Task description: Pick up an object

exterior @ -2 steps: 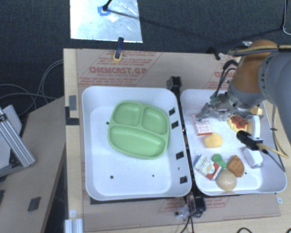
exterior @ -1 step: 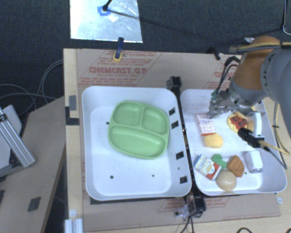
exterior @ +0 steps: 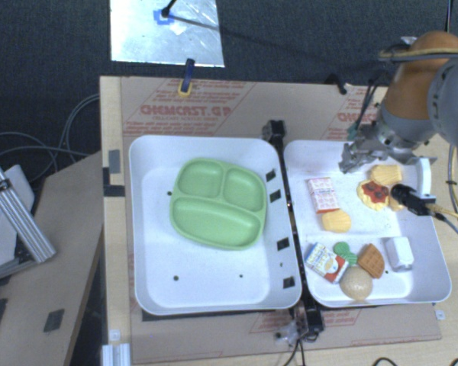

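— Green plate [exterior: 217, 203] fills the left bin [exterior: 149, 280], yes?
— Yes. The food sits in the right bin [exterior: 431, 280]: a red packet [exterior: 322, 194], a yellow piece [exterior: 336, 221], a waffle [exterior: 372, 260].
— And the gripper [exterior: 356, 158]?
— Above that bin's far end, near the pizza slice [exterior: 375, 194]. Whether its jaws are parted, I cannot tell.

Arm [exterior: 435, 82] cut off (right edge), claw [exterior: 357, 157] blurred.

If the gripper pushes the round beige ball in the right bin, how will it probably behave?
The beige ball looks smooth and rounded, so it would likely roll. It touches the waffle and sits near the bin's front wall, which may stop it. Its curved surface might slip from a two-finger grasp.
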`<control>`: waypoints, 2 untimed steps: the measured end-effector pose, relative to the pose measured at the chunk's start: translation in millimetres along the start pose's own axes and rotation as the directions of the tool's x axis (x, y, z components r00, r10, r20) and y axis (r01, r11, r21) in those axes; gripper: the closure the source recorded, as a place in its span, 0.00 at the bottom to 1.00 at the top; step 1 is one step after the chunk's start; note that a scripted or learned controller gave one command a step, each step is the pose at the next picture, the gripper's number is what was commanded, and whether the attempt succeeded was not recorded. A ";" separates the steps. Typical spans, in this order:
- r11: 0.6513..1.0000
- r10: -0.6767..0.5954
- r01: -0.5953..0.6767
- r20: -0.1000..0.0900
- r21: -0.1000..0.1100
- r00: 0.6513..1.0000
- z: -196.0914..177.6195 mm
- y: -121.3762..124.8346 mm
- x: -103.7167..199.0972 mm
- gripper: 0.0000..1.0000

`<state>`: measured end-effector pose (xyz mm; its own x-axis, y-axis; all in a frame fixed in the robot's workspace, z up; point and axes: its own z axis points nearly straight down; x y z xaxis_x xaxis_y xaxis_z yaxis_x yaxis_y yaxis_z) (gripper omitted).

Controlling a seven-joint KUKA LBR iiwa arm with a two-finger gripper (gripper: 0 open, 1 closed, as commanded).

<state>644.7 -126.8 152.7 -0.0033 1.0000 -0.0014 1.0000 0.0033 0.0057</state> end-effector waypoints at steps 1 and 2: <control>1.000 -0.002 0.002 -0.001 0.001 1.000 -55.6 0.1 10.2 1.00; 1.000 -0.002 0.002 -0.001 0.002 1.000 -72.4 1.2 10.3 1.00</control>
<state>645.4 -116.4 225.1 -0.0049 1.0000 -0.0002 1.0000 0.0049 0.0035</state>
